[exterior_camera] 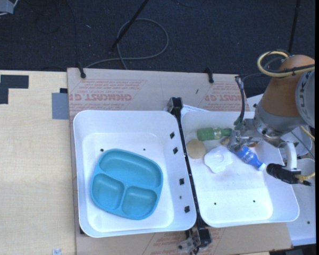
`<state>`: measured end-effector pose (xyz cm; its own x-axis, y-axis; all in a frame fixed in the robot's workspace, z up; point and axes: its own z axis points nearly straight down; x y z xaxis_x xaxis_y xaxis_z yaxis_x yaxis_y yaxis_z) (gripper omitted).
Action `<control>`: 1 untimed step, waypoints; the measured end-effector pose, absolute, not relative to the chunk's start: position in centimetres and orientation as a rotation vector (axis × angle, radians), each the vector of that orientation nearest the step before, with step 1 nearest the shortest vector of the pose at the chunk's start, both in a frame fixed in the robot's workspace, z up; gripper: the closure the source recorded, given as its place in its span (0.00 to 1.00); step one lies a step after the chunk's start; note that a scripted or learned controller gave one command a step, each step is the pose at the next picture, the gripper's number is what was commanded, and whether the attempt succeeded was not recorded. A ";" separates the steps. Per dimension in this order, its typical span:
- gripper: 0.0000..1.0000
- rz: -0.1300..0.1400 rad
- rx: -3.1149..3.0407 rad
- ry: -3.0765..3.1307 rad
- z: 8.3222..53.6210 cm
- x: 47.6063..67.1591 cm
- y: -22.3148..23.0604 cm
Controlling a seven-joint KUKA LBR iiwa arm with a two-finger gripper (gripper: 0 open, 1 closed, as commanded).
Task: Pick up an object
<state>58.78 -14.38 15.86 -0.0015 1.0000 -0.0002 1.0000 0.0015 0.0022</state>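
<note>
The grey arm [284, 97] with its orange band reaches in from the right, its pincer [240, 138] down in the right bin [244, 206] beside a green bottle [213, 134] and a blue bottle [251, 156]; its grip cannot be made out. The cardboard [117, 92] under the two bins reads "CHEMCRST" in mirrored red print. The right bin also holds one tan round object [195, 149] and one white lump [219, 159], while the left bin [95, 126] holds one blue divided tray [126, 183].

My two bins [128, 122] look like smooth white plastic, the blue tray [127, 184] glossy plastic too — beneath them printed brown cardboard [122, 92], matt, on a pale wood bench [26, 163]
</note>
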 end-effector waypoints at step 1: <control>1.00 0.002 2.219 2.220 21.9 58.7 -15.3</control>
<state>58.72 -15.32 21.89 -0.0004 1.0000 -0.0011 1.0000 0.0004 0.0032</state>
